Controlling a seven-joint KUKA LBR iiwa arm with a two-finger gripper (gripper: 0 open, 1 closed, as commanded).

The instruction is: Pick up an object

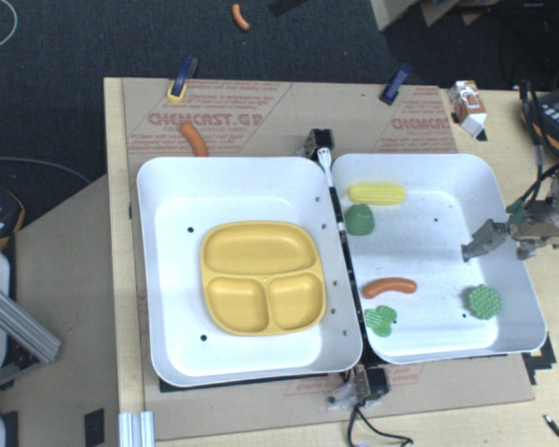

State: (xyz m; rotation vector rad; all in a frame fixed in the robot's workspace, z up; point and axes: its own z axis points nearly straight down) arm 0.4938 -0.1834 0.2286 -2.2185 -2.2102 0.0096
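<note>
Both bins look like smooth, glossy white plastic. The yellow divided tray is matt plastic. The surface is printed brown cardboard; the floor is dark carpet.

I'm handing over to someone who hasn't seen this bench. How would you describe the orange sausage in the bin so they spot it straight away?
Look in the right-hand white bin, the one without the yellow divided tray. Near its left wall, below the middle, lies the orange sausage, stretched sideways just above a green broccoli piece. It is the bin's lone orange item; its neighbours are green or yellow.
</note>
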